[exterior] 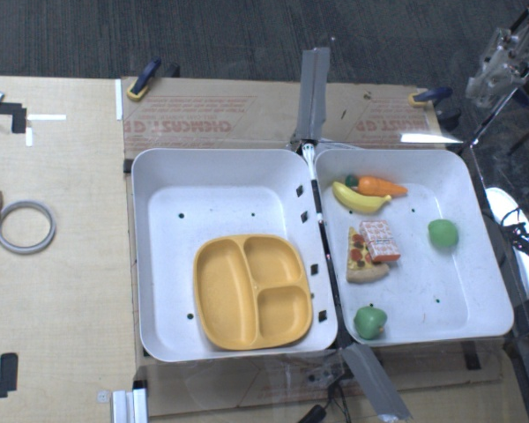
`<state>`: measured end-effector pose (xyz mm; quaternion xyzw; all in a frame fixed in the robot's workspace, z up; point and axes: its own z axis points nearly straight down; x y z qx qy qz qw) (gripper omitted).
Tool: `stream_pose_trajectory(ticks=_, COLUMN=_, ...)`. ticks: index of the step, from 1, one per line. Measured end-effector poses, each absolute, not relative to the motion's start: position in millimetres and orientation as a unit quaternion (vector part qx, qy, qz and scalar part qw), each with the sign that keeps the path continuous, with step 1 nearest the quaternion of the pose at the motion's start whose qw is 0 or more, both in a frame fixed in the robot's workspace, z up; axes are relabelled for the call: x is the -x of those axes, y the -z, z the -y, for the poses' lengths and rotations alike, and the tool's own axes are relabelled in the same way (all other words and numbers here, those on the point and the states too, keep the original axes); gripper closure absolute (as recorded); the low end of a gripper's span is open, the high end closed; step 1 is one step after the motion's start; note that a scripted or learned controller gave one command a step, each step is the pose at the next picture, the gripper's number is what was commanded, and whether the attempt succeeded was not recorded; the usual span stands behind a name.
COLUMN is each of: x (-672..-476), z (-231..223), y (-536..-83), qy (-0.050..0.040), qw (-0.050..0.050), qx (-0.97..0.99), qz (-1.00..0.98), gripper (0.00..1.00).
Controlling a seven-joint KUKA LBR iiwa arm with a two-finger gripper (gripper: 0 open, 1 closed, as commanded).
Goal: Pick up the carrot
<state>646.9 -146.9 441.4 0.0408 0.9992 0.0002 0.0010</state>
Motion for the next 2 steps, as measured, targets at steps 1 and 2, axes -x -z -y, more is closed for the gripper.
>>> stream_pose_trajectory(ticks=1, x=-644.7, z=150, y=-441, qy=-0.0005, qw=0.002, qx=0.209, qz=-0.978, gripper=1.0)
stream_pose_trajectory(ticks=2, x=-631.8, z=203, y=-442, qy=0.0003, qw=0.003, qx=0.129, qz=-0.992, gripper=1.0)
